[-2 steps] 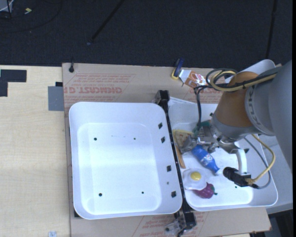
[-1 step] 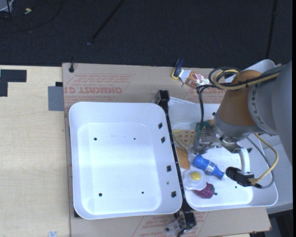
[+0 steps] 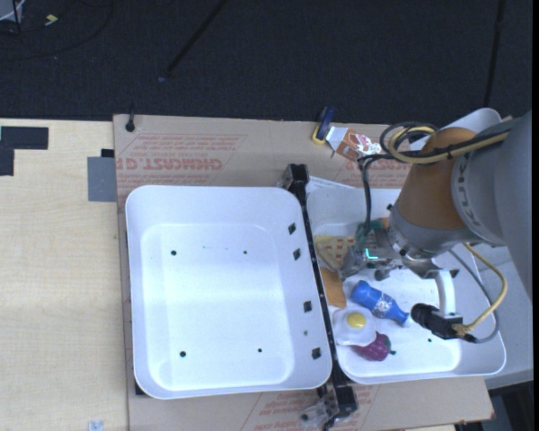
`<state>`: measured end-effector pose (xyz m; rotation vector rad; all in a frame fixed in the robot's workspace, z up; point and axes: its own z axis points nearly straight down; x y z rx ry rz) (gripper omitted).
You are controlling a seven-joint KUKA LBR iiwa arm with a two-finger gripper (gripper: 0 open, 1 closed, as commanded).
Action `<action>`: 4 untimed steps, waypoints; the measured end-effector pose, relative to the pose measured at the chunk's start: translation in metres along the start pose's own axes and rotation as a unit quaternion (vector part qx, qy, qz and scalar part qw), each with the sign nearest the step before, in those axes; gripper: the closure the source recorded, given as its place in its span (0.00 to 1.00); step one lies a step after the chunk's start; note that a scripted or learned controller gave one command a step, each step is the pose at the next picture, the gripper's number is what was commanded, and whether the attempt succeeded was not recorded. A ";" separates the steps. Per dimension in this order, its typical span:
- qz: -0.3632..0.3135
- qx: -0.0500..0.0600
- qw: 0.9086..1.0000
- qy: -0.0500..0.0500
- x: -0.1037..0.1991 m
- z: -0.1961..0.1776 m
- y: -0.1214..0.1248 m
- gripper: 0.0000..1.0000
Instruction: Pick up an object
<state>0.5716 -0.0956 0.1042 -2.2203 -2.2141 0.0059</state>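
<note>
1. The left bin [image 3: 216,190] is a shallow white tray with rounded corners. Its floor is smooth white plastic marked by a few small dark dots.
2. The right bin [image 3: 427,350] holds everything I could pick. A blue bottle [image 3: 378,302] lies on its side near the middle. A yellow-and-white piece [image 3: 352,323] sits just near-left of it, and a dark purple lump [image 3: 375,347] lies nearest of all.
3. An orange slab [image 3: 332,288] leans by the right bin's left wall. Beyond it is a crumpled heap of wrappers [image 3: 337,245], glossy and hard to sort out.
4. The end effector [image 3: 373,252] hangs over the right bin, just beside the wrappers and a little beyond the blue bottle. I cannot tell from here whether it is open or closed, and I see nothing held in it.
5. The arm [image 3: 436,200] comes in from the right, grey with a smooth orange band.
6. Both bins rest on a brown cardboard sheet [image 3: 207,155] printed with red lettering. A small packet [image 3: 352,143] lies at its far edge.
7. The cardboard lies on a pale table [image 3: 45,285] with flat dark patches [image 3: 13,146] on its left side.
8. Beyond the table is a dark, rough-looking floor [image 3: 251,43] crossed by thin cables.
</note>
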 end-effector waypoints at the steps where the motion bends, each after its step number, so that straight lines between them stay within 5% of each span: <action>1: 0.002 -0.009 1.000 -0.005 -0.003 0.014 -0.039 0.00; 2: 0.000 -0.005 1.000 -0.001 -0.020 0.015 -0.080 0.00; 3: 0.002 -0.004 1.000 0.001 -0.019 0.005 -0.079 1.00; 4: -0.005 -0.006 1.000 0.000 0.054 -0.088 -0.052 1.00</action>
